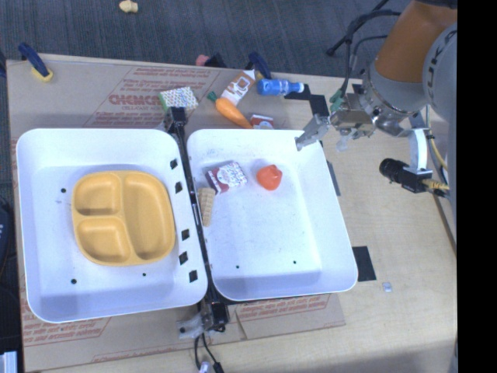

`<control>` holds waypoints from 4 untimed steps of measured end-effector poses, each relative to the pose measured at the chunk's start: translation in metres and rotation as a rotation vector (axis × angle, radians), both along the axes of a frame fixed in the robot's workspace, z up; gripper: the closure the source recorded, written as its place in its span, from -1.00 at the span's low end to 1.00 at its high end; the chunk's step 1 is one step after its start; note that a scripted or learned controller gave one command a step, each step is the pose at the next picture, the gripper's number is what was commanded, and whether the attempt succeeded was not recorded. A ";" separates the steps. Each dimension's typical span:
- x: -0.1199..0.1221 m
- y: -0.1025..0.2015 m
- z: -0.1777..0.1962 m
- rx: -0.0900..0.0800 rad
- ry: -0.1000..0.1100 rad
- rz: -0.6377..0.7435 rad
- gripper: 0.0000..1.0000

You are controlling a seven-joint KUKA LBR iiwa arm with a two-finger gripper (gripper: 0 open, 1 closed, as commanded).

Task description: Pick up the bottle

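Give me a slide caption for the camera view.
Grey arm's claw hovers at right white bin's far corner; blue plastic bottle lies beyond on cardboard.

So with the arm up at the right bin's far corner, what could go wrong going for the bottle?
The blue bottle lies on its side on the cardboard outside the right bin, so it may roll away when touched. The carrot and a small carton lie close beside it, so the gripper could catch one of those instead.

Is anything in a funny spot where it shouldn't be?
Yes. The blue bottle, a carrot and a white-and-orange bottle lie on the cardboard behind the right bin, outside it. A small yellow thing sits on the floor.
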State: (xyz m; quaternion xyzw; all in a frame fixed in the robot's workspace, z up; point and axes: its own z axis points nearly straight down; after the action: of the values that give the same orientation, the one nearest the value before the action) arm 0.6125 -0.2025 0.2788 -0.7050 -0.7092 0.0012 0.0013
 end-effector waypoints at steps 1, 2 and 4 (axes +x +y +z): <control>0.000 0.001 0.010 0.000 0.002 0.005 1.00; -0.052 -0.009 0.053 -0.001 0.001 -0.224 1.00; -0.108 0.000 0.026 -0.001 0.004 -0.764 1.00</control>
State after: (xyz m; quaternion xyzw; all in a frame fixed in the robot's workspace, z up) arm 0.5044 -0.2021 0.3052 -0.9185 -0.3954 0.0023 0.0024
